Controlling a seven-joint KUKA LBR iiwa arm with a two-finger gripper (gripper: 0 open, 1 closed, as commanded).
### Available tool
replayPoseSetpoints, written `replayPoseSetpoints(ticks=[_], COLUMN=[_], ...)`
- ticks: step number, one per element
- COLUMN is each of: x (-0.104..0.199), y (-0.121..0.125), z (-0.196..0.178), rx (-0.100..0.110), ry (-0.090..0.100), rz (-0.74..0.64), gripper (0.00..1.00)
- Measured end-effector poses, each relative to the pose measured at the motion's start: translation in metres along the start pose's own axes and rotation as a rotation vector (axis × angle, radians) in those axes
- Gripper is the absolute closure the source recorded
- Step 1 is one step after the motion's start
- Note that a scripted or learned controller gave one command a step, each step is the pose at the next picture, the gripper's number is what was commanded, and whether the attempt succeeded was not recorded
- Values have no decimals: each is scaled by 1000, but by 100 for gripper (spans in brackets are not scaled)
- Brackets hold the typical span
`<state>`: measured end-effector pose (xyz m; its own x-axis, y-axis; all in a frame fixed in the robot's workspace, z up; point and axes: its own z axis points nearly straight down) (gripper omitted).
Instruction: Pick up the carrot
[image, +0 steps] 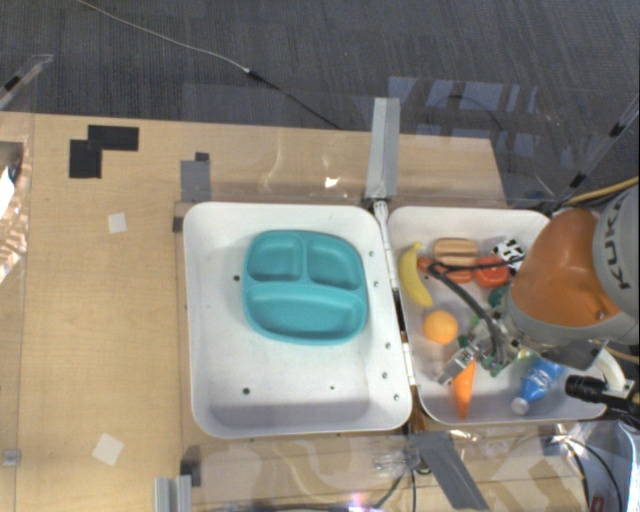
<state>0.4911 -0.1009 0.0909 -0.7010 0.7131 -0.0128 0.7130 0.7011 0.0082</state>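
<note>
The orange carrot (463, 389) lies near the front wall of the right bin (500, 412), pointing toward the front, with its green top toward the gripper. My gripper (473, 353) hangs right over the carrot's upper end, low in the bin. Whether it touches the carrot cannot be told from this angle. The arm's orange band (563, 278) covers the right part of the bin.
The right bin also holds a banana (413, 275), an orange ball (440, 327), a bun (455, 250), a red piece (491, 272) and a blue bottle (534, 386) just right of the carrot. A teal divided plate (304, 286) sits in the left bin (215, 330).
</note>
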Motion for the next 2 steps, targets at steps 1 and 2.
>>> replayPoseSetpoints(ticks=[1,2], x=[-1,29], y=[6,46], z=[-11,-97], rx=[-10,-2], ry=[-9,5], rz=[-9,114], gripper=[100,100])
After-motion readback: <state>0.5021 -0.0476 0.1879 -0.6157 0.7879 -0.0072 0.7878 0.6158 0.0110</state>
